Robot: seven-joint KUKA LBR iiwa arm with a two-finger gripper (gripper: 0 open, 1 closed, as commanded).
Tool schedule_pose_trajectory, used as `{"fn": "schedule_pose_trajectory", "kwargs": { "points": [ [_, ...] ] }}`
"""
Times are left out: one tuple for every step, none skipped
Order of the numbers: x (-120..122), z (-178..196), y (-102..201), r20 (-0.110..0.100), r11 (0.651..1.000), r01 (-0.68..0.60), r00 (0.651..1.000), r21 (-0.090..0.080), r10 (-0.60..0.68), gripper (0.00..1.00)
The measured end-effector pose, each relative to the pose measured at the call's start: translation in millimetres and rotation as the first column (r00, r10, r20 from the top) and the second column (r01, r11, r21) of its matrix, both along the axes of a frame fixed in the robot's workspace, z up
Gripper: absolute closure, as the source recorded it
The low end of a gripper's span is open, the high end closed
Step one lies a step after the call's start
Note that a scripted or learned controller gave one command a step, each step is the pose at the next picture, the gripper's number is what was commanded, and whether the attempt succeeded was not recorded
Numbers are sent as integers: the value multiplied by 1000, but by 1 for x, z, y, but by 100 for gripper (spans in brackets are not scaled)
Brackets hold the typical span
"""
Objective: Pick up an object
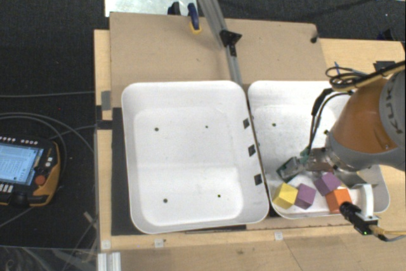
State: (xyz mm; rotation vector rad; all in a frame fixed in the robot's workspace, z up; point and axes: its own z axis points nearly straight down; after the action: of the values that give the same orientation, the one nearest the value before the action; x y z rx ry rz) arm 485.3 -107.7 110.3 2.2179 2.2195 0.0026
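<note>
Low, the arm bends over the right bin.

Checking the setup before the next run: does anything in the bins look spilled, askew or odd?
Nothing stands out. The yellow block, two purple blocks and orange block lie clustered in the right bin, beside the gripper. The left bin sits square alongside.
</note>
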Motion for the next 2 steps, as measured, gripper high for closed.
{"fn": "schedule_pose_trajectory", "kwargs": {
  "points": [
    [10,-19,7,-3,1000,-4,1000,3,4,0],
    [10,-9,6,0,1000,-3,1000,2,3,100]
  ]
}}
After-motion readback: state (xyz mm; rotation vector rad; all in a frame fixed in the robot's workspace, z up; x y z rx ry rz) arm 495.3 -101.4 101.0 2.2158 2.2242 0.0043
